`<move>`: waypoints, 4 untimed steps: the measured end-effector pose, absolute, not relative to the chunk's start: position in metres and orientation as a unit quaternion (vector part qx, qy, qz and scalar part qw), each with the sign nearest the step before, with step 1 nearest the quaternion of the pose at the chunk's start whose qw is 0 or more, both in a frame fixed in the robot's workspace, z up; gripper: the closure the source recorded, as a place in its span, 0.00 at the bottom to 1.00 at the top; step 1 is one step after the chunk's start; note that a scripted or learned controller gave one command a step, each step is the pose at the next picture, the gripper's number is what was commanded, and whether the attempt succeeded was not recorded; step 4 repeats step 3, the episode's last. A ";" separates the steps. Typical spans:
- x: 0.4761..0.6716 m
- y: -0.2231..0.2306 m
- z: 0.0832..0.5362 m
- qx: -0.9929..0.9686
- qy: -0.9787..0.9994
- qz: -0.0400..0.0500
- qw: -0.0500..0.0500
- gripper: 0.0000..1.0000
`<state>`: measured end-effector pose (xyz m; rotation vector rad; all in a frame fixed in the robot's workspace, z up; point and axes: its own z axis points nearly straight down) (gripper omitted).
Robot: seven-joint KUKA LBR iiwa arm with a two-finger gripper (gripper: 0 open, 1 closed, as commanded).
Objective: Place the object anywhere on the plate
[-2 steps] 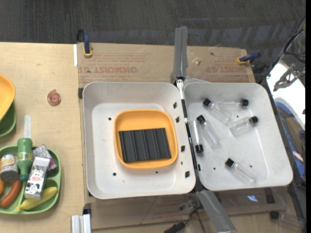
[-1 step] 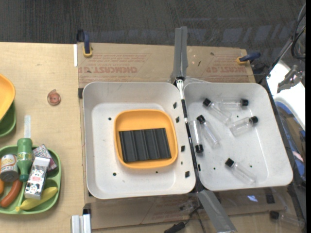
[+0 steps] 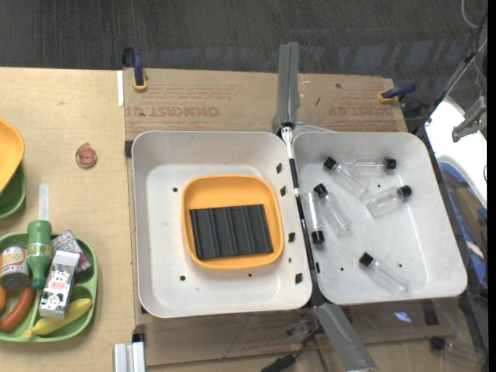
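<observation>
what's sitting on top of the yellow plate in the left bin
A dark grey ribbed rectangular slab lies flat on the yellow plate, covering most of its middle and front. The plate's rim shows all around it. Whatever lies beneath the slab is hidden.

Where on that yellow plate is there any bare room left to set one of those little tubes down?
The yellow plate in the left bin is mostly covered by a dark ribbed block. Bare yellow remains along its far edge, above the block, with thin margins beside it. The right bin is crowded with clear vials.
</observation>
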<state>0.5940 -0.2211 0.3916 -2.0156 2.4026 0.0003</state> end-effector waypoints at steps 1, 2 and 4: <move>0.587 -0.221 0.374 -0.719 0.695 0.002 0.002 0.00; 0.589 -0.215 0.364 -0.786 0.618 0.002 0.002 0.00; 0.572 -0.214 0.358 -0.857 0.515 0.002 0.002 0.00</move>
